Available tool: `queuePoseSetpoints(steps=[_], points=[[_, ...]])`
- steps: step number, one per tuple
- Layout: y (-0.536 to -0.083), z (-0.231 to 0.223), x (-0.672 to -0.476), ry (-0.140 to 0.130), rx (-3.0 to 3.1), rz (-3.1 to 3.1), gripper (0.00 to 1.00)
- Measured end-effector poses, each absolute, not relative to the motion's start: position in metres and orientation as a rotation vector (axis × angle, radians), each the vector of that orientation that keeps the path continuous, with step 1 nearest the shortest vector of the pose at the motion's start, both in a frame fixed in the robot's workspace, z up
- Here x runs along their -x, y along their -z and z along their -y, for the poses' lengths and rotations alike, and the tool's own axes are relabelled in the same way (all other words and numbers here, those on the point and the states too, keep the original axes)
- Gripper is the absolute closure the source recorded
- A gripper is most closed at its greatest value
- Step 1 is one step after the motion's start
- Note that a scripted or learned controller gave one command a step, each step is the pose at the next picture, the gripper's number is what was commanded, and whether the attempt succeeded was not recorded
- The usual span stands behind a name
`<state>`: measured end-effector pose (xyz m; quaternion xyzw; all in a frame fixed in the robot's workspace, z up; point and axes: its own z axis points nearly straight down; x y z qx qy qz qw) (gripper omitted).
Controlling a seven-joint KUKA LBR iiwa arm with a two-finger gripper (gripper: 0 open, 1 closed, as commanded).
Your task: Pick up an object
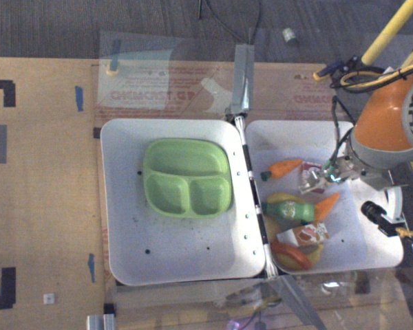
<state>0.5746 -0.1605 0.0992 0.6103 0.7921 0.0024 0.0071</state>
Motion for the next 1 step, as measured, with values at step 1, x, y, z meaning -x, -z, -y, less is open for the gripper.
queuePoseSetpoints(steps=[1], points=[[-0.1911,0.0658,-0.6383,-0.002,-1.963,-2.449,1.00]])
